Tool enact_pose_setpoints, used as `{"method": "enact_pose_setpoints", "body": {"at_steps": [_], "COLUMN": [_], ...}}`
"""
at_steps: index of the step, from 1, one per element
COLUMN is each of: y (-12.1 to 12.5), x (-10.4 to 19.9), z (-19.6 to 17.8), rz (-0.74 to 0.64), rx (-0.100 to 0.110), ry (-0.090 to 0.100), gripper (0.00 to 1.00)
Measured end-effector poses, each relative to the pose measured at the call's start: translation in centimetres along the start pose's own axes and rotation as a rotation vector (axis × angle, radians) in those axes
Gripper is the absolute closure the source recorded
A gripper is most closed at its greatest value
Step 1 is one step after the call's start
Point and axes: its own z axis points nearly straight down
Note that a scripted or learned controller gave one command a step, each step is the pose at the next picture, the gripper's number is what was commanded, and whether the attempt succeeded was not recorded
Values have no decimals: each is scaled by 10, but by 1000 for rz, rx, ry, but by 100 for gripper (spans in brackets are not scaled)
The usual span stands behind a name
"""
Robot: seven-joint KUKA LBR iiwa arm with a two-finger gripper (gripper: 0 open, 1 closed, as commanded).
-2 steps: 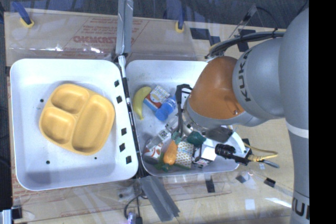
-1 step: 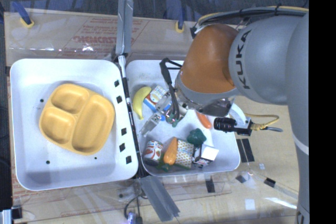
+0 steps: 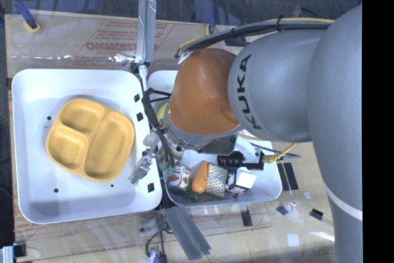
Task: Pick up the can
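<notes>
Two white bins (image 3: 24, 132) share the bench. The gripper (image 3: 143, 168) hangs at their divider — finger state I cannot tell. Just beside it lies the can (image 3: 178, 177) — approach stage; next, centre over it.

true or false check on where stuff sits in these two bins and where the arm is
1. A yellow divided tray lies in the left bin. True.
2. The arm hangs over the left bin. False: it is over the right bin.
3. A carrot lies in the right bin. True.
4. The yellow tray has a single compartment. False: it shows three.
5. A red and white can sits beside the carrot. True.
</notes>
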Motion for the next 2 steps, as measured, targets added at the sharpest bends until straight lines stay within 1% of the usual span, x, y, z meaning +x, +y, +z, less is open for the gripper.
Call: {"method": "enact_pose_setpoints", "body": {"at_steps": [1,2], "y": [-6,27], "x": [-32,15], "z": [-23,-1], "rz": [-237,-494], "rx": [-1,0], "ry": [-4,-2], "gripper": [0,0]}}
